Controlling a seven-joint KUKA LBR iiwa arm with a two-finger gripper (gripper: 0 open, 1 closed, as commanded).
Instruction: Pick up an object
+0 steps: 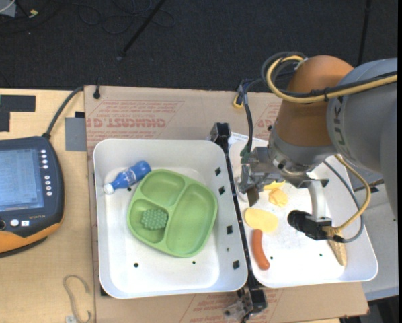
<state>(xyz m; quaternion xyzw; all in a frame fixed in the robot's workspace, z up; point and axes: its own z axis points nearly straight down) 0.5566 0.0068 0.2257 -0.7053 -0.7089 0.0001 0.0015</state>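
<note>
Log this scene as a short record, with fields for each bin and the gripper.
left bin: green divided plate, small green bumpy piece in its left compartment; blue bottle beside the plate
right bin: upper yellow piece, lower yellow piece, orange sausage, tan cone
gripper: over right bin's left side, by the upper yellow piece
held object: cannot tell

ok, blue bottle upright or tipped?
Tipped. The blue bottle lies on its side in the left bin, beside the green plate.
</note>
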